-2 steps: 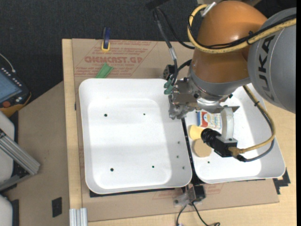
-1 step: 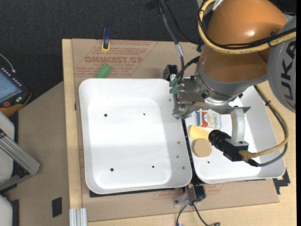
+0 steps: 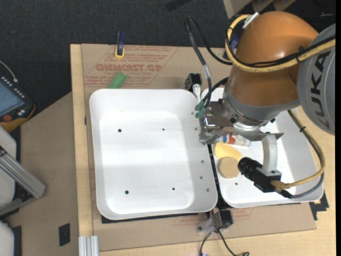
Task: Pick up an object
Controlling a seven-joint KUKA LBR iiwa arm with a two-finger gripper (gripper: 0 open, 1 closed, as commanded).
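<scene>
Dark carpet [image 3: 80,9] beyond cardboard-topped bench [image 3: 138,63]

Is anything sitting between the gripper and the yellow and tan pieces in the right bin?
Nothing visible does. The arm's wrist hangs directly above the yellow piece and tan disc; its own body hides the fingers.

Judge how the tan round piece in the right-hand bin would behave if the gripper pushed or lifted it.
The tan round piece looks flat and disc-like, so it would probably slide rather than roll. It lies beside a yellow piece, which a push might nudge too.
</scene>
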